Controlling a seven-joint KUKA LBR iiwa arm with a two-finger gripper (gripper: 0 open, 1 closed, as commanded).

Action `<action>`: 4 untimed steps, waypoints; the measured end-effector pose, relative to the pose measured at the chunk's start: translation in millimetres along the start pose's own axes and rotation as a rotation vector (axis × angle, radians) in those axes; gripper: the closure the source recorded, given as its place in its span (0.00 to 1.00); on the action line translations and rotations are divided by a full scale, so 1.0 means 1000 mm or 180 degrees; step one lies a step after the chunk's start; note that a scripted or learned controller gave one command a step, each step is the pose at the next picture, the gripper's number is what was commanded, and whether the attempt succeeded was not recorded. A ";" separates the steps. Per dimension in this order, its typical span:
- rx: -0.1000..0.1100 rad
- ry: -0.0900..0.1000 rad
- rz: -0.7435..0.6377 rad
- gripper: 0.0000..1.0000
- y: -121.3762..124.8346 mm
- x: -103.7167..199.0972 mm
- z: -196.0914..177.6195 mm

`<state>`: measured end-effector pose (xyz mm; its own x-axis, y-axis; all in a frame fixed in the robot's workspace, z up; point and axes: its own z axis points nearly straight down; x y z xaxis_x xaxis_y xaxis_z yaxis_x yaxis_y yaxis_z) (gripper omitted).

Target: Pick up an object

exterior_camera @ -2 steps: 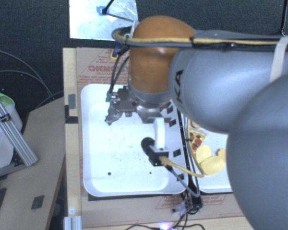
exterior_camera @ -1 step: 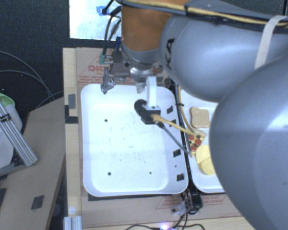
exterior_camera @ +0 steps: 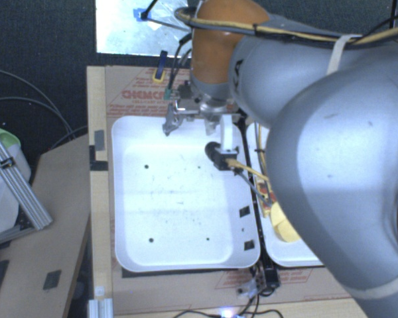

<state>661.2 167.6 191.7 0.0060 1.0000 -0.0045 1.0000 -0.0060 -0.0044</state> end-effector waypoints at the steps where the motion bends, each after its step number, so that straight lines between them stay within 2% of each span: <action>1: -0.0043 0.0034 -0.0050 0.00 -0.055 0.052 -0.112; 2: -0.0030 0.0019 -0.0046 1.00 -0.053 0.048 -0.116; 3: -0.0015 0.0014 -0.0037 1.00 -0.024 0.067 -0.054; 4: -0.0025 0.0015 -0.0035 1.00 0.008 0.066 -0.045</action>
